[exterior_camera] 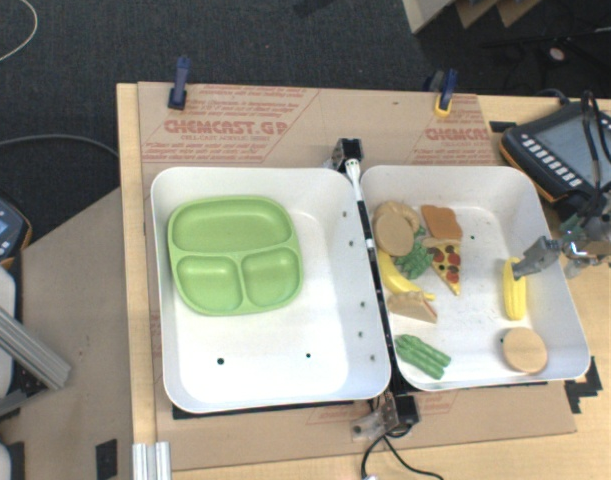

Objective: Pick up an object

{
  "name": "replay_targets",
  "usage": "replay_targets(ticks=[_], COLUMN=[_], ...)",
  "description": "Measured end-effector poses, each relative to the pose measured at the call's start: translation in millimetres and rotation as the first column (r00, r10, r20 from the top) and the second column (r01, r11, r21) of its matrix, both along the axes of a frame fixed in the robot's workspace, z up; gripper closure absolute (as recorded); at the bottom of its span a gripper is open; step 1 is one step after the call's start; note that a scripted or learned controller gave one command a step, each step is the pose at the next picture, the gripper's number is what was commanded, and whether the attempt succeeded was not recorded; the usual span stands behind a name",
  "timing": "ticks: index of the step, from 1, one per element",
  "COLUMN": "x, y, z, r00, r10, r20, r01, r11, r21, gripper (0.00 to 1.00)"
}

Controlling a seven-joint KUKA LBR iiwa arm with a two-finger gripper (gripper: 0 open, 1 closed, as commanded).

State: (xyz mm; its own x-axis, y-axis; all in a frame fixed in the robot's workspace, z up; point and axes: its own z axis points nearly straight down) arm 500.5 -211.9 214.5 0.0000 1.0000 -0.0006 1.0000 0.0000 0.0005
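I am watching the gripper reaching in over the right bin from its right rim, just above the yellow corn cob, which is lying alone and looks like the easiest target. I am not seeing anything held, and I cannot tell how the pincer stands.

The right bin is holding the toy food: a round cookie, a pizza slice, a banana, a round bun and green beans. The left bin is holding 1 green divided plate, its 3 compartments bare.
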Motion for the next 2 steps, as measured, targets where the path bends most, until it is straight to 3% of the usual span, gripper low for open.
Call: replay_targets(ticks=[1,2], x=[45.3,47.1], y=[-8.6,-11.6], z=[-125.6,-107.6], r00=[1.0,1.0], r10=[0.003,0.001], r20=[-0.01,0.001], r01=[-0.003,-0.001], r11=[1.0,1.0], r21=[0.008,0.0], gripper=[0.0,1.0])
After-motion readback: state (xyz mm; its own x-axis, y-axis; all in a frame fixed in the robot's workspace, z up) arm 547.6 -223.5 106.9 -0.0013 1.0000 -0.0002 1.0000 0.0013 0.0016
